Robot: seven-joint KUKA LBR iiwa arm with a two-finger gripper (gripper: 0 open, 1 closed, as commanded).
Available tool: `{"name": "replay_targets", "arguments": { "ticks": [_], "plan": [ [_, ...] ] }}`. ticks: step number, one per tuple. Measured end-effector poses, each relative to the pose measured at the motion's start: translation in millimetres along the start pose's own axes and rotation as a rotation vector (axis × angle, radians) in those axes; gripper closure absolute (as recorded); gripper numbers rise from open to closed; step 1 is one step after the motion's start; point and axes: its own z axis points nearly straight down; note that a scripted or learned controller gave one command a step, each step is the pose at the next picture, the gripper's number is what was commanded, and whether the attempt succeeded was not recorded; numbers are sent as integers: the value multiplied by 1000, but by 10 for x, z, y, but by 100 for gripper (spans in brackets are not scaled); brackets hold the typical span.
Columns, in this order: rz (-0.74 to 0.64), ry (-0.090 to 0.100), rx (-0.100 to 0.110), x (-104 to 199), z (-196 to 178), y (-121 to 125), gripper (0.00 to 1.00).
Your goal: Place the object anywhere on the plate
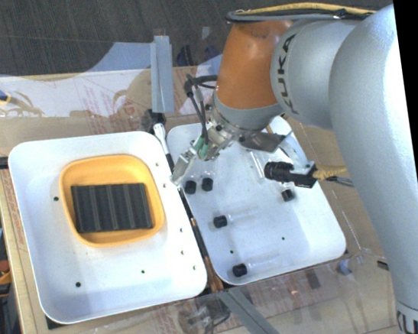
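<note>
Left shallow white bin (57,292): a yellow rounded-square plate (105,169) sits centrally, with bare floor on all sides. A dark ribbed rectangular block (112,206) lies flat on the plate, inside its rim. Right shallow white bin (312,240): the gripper (186,165) hangs over the near-left corner, close to the wall shared by the bins. The grey arm (336,83) covers the far-right portion. Whether the gripper is open, or grasps anything, cannot be determined.
</note>
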Motion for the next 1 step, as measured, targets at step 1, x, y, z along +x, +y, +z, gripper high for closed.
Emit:
{"name": "replay_targets", "arguments": {
  "ticks": [1],
  "plan": [
    [-44,-3,-4,426,-10,343,0]
  ]
}}
